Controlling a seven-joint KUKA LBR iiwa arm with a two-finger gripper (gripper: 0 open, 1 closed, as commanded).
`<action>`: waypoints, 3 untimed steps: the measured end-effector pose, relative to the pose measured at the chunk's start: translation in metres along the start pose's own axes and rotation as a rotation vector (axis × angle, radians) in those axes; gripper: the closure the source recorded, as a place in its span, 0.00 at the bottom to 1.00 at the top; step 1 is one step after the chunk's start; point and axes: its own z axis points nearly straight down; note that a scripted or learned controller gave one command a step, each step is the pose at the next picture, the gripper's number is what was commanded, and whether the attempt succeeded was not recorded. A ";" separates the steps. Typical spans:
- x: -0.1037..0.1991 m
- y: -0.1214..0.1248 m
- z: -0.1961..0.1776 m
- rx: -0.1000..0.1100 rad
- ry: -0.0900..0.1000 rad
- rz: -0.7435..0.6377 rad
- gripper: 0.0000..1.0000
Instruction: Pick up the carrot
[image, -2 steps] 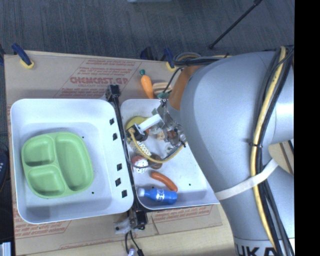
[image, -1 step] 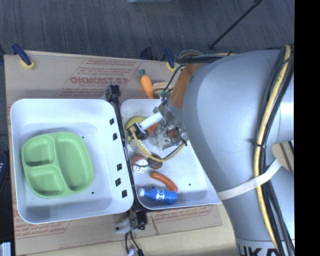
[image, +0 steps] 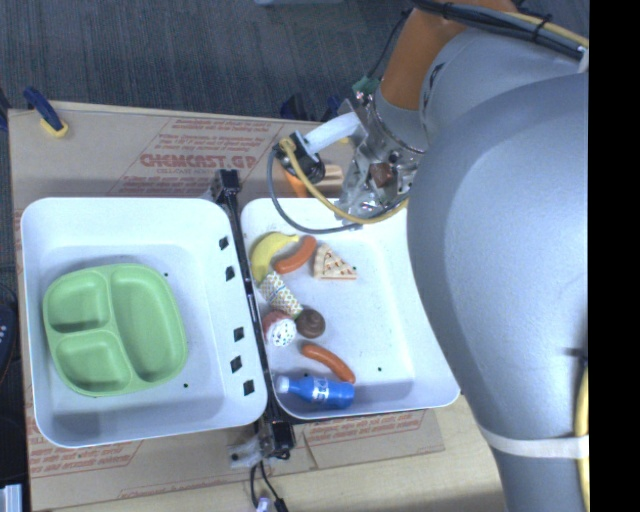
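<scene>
Right bin (image: 425, 345), contents below the hand (image: 372, 190): banana (image: 262, 252) and a red-brown sausage (image: 295, 255) touching it, nearest the hand on its lower left; pizza wedge (image: 334, 265) just beside the sausage, directly under the hand; a patterned roll (image: 281, 294), a small white-and-red piece (image: 281, 331) and a brown ball (image: 311, 323) clustered further down; blue bottle (image: 316, 391) lying flat at the bin's near edge, farthest off. Yellow and black cables (image: 300, 195) loop from the wrist over the bin's top rim. Left bin (image: 60, 225), well to the hand's left, holds a green divided tray (image: 113, 327). Both bins sit on brown printed cardboard (image: 190, 150) over the counter, dark ribbed flooring (image: 180, 50) beyond. Carrot (image: 327, 362): orange, lying at a slant between the brown ball and the bottle, well below the hand with the pizza wedge between, not touched. Hand sits at the bin's top rim, partly masked by cables; whether open or closed cannot be told.
</scene>
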 end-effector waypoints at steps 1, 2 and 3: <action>0.012 -0.067 0.056 0.001 -0.004 -0.102 1.00; -0.049 -0.019 0.109 0.002 -0.004 -0.496 1.00; -0.098 -0.068 0.030 0.002 -0.002 -0.347 1.00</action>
